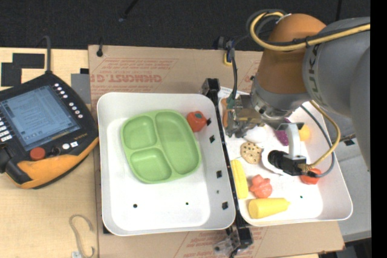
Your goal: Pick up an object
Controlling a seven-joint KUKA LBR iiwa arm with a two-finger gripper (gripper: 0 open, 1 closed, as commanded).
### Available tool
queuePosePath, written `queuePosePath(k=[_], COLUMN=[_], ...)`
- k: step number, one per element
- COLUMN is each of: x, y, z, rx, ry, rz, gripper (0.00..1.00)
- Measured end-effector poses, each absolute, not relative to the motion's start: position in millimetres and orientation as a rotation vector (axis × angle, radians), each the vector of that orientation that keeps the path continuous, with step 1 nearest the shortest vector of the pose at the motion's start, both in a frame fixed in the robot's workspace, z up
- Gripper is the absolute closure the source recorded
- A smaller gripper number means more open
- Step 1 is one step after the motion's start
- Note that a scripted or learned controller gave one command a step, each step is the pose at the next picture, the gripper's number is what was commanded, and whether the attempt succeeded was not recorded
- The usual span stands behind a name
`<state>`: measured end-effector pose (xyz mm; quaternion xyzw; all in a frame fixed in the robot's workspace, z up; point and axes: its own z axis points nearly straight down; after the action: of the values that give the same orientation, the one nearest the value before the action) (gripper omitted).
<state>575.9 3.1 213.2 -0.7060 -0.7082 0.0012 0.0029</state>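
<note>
Where the arm [314,69] reaches into the right bin [338,202], the gripper [237,119] is seen low at that bin's far left corner; whether anything is pinched cannot be told. A speckled cookie [250,152] lies just beside it, with a yellow block [238,178], a pink toy [261,186] and a yellow cone [267,207] nearer the front edge. A green divided plate [161,146] is carried by the left bin [121,202], an orange-red toy [196,121] touching its far right corner.

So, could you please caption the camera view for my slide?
KUKA arm reaches into the toy-filled right bin; green divided plate fills the left bin.
</note>
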Motion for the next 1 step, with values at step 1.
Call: queuePosePath(k=[1], x=[571.6], y=[43.8], z=[225.7], rx=[-2.216], ry=[-2.223], rz=[0.000], gripper=[1.00])
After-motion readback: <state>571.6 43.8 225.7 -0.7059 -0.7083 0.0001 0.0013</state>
